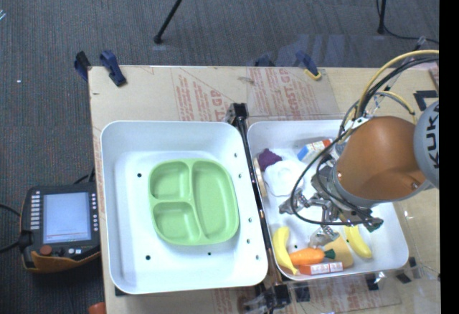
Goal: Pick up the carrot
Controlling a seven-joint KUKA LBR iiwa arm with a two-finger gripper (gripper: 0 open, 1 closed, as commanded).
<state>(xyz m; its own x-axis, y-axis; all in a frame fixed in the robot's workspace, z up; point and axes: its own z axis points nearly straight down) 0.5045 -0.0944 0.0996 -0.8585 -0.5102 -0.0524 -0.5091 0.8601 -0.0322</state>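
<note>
Gripper [326,223] hangs low over the right bin [399,234], under the orange band [376,158]; whether it is released or clenched cannot be told, as the wrist and cabling mask the tip. Nothing visibly sits in it.

Carrot [307,256] lies just below the tool, toward the bin's near wall, stem end pointing right and touching a pale yellow block [340,251].

Risks, as judged:
- Crowding. One banana [282,248] lies just left of the carrot, a second banana [361,241] right of the block, and a flat red-and-white packet [320,269] against the near wall. A descent slightly off could land on a neighbour or pinch two items.
- Carrot is tapered and smooth; a grip near the tip may squeeze it out.
- Near wall is close; a wide approach could strike it.

Open room: back-left of the tool sit a white cup [280,178], a purple item [268,158] and a tube [314,150]. Far left, the other bin [122,162] holds a green tray [193,201], with bare floor around it. Straight up is free.
</note>
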